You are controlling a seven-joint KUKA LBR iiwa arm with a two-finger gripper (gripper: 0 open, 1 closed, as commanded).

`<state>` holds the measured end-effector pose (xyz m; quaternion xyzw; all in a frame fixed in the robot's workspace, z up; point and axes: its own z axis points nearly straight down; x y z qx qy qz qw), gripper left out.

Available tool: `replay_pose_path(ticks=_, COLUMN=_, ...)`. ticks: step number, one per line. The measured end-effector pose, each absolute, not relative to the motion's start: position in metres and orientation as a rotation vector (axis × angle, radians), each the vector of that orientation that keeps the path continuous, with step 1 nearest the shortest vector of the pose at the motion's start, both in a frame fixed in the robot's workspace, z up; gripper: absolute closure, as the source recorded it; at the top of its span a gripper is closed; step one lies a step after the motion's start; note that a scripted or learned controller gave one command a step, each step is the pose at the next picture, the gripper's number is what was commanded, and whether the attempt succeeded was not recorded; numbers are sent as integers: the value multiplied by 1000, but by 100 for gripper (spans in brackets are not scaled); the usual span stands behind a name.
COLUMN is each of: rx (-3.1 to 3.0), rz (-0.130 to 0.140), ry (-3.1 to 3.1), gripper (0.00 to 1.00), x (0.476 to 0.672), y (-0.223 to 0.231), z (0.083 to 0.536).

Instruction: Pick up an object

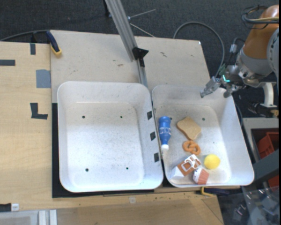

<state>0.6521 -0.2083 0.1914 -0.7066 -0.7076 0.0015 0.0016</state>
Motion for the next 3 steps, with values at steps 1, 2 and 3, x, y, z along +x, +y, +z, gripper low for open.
replay_pose_path(ticks=1, rx=-2219, rz=4, ry=-2224, gripper=0, x=653, y=-208, z=193)
replay_pose_path(ticks=2, rx=-2216, rz=7, ry=-2220, gripper=0, x=654, y=-198, z=134)
replay_pose_path(ticks=3, rx=-2218, rz=6, ry=-2223, gripper=0, x=654, y=-197, z=86)
